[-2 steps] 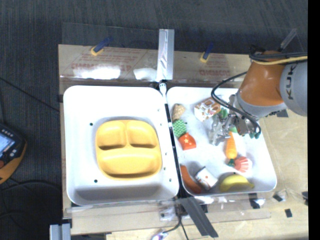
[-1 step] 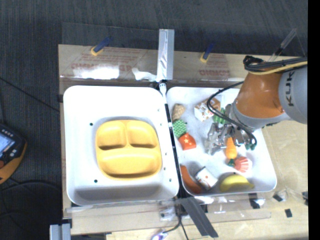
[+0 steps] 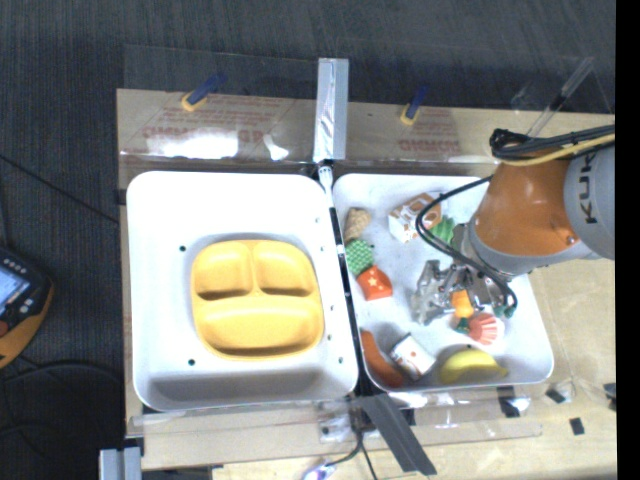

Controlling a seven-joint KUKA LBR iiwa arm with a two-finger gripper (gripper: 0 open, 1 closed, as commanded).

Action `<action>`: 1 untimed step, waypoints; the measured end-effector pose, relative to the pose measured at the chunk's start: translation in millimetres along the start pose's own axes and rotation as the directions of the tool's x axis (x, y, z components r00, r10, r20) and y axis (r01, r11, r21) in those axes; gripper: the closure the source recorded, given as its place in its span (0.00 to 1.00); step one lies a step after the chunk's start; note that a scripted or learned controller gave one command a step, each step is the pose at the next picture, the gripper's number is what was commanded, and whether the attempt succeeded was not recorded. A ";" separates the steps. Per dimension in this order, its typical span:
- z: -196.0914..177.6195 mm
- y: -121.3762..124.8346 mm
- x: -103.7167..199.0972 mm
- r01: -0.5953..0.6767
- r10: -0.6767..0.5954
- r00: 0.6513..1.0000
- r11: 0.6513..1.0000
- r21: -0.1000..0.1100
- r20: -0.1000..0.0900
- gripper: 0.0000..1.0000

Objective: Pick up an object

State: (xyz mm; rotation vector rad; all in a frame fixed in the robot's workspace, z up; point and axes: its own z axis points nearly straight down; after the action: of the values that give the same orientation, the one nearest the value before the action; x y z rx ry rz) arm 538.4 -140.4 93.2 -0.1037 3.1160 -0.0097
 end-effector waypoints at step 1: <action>-9.4 0.4 -1.5 0.001 -0.001 1.000 1.000 0.002 0.003 1.00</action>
State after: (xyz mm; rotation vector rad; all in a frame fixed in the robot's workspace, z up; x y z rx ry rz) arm 539.6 -139.8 102.6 -0.1049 3.1133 -0.0134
